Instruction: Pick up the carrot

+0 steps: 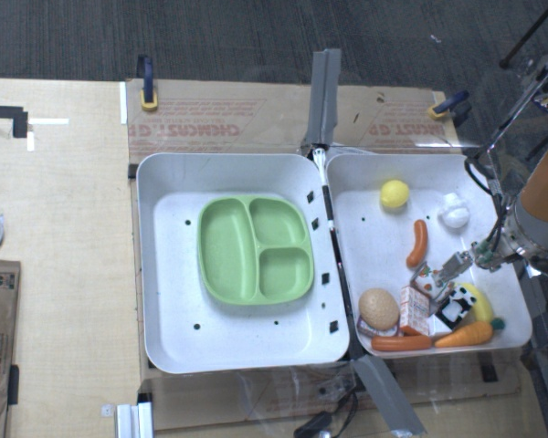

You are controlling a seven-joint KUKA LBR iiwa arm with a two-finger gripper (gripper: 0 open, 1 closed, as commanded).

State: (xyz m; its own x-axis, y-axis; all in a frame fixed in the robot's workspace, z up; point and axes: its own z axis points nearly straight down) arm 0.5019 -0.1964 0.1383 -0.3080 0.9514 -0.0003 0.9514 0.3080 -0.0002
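the approach is underway: the gripper, its state impossible to tell, is poised near the carrot; a descent is needed.

**Pale bench on dark floor**

A dark grey carpeted floor fills the top of the view. Below it lies a light wooden bench top, with a brown printed cardboard sheet clamped by a yellow-tipped clamp.
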